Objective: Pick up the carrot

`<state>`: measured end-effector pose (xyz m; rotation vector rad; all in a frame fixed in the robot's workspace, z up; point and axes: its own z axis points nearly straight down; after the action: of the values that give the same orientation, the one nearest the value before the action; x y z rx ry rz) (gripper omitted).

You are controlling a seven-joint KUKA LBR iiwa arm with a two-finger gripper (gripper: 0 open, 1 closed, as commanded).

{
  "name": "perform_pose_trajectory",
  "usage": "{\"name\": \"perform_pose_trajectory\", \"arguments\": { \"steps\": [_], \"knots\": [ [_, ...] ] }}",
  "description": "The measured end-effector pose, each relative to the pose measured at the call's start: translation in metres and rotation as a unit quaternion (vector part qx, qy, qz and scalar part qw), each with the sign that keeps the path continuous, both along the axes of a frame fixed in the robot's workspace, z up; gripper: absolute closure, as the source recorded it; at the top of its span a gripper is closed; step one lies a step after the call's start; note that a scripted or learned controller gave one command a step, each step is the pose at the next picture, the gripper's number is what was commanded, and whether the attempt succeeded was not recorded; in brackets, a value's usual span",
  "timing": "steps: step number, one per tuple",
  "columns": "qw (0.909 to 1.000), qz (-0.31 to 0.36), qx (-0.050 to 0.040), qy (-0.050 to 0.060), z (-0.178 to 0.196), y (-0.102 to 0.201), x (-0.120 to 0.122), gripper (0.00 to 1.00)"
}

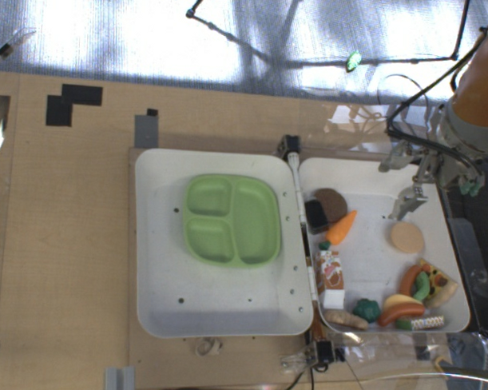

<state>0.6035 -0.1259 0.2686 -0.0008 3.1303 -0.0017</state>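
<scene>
Reaching in from the right, the arm (479,86) hangs over the far corner of the right bin (387,205), its gripper (409,200) low above bare floor just beyond a tan disc (406,237). Whether the claw is spread or closed cannot be told at this angle; nothing shows between its tips.

Next in size, the left bin (158,251) holds a green divided plate (231,219). In the right bin, a heap of toy food (416,296) fills the near right corner, and a small carton (331,273) lies along the left wall.

Smaller again, the carrot (341,226) lies tilted near that left wall, touching or nearly touching a brown round piece (332,203) and a black block (315,213). It sits well apart from the gripper.

The crowding is the risk, I judge: a descent slightly off could land on the brown piece or block, or nudge the carrot against the wall. Its taper could also let it slip from a pinch across the thin tip.
</scene>
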Motion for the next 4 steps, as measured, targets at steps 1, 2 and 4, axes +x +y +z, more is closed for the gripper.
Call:
{"name": "perform_pose_trajectory", "arguments": {
  "steps": [1,2,4],
  "knots": [
    [0.9997,0.024,0.0018,0.007,-0.127,0.001,0.031,0.0],
    [1.0,0.003,-0.0007,-0.008,-0.174,0.003,0.009,0.0],
    [0.9785,-0.206,0.0031,-0.007,-0.175,0.031,0.018,0.0]
  ]
}}
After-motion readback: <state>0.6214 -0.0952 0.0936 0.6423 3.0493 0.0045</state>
